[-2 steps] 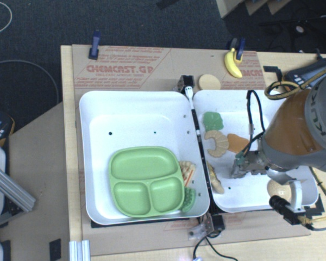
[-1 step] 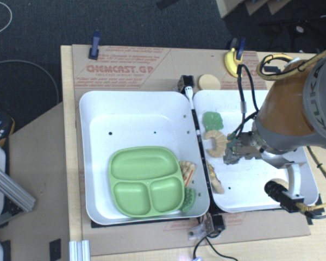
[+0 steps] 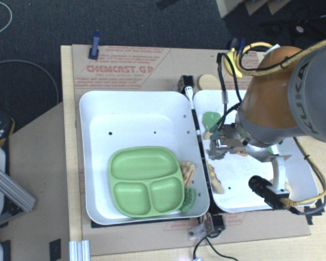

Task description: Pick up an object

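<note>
Grey metal two-finger gripper [image 3: 220, 144], on the grey arm with the orange band [image 3: 271, 91]: it sits low inside the right-hand shallow white bin [image 3: 293, 192], close against that bin's left wall, roughly midway along it. Whether it is released or clenched cannot be told (the wrist and cabling cover the tip), and nothing can be seen held in it.

Candidate objects, right bin:
- small pale green soft-looking piece [image 3: 211, 119], just beside the gripper on the side toward the bin's far left corner.
- small tan elongated piece [image 3: 214, 181], lying along the left wall toward the near left corner, long axis roughly parallel to that wall.

Both hug the same wall, one on each side of the gripper. The green piece appears the nearer, so a short shift along the wall toward the far corner would probably bring the tool over it.

Left bin [image 3: 98, 113]: light green three-compartment plastic tray [image 3: 145, 179] near its near edge, with small tan sticks [image 3: 187, 172] at the tray's right side, across the dividing walls from the gripper.
</note>
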Controlling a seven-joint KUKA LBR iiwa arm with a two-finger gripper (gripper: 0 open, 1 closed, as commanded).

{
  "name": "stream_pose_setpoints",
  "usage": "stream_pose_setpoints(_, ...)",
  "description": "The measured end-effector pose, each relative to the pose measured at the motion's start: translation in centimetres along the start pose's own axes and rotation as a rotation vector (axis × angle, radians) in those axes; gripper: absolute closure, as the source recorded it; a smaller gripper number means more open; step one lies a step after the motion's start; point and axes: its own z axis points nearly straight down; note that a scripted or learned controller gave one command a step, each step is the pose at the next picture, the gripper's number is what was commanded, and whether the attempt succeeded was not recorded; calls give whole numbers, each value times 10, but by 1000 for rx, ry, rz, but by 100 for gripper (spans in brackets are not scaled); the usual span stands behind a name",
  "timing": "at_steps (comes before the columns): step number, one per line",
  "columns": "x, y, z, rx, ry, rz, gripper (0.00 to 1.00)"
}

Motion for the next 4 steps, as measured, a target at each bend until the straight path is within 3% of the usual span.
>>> stream_pose_setpoints(1, 18, -1, -39, 2, -1, 5, 100)
stream_pose_setpoints(2, 52, 41, -101, -5, -1, 3, 100)
stream_pose_setpoints(3, 42, 26, -214, -10, 0, 6, 100)
stream_pose_setpoints(4, -10, 31, -78, 19, -6, 14, 100)
